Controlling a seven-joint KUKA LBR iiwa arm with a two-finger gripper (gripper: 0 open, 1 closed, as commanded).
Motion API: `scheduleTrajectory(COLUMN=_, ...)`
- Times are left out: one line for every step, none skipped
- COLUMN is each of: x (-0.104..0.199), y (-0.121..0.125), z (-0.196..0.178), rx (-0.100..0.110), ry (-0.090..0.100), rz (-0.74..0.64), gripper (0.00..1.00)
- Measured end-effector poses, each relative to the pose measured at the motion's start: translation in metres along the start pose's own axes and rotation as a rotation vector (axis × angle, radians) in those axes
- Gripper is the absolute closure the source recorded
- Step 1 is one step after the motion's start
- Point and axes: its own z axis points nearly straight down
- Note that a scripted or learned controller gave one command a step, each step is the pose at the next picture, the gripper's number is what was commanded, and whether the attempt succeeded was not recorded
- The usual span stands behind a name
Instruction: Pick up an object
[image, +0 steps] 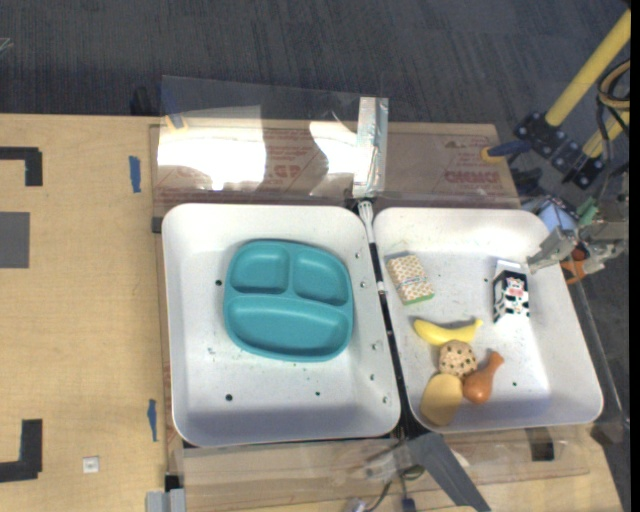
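The right bin (570, 385) holds several toy foods. A small patterned box (410, 277) lies near its left wall. A black-and-white milk carton (510, 293) stands toward the right. A yellow banana (446, 330), a speckled cookie (457, 357), an orange-brown drumstick (484, 377) and a yellow pear-like piece (441, 398) cluster at the front. My gripper (556, 250) hangs over the bin's right rim, just up and right of the milk carton, with nothing seen in it.
The left bin (190, 380) carries a teal divided plate (289, 300). A clear plastic sheet (270, 150) stands behind the bins. Cables and a yellow pole (590, 70) crowd the upper right. Wooden bench top (70, 300) lies to the left.
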Motion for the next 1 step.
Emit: scheduleTrajectory(x=0.0148, y=-0.0670, z=0.0973, rx=0.007, ry=0.002, rz=0.016, gripper=0.00)
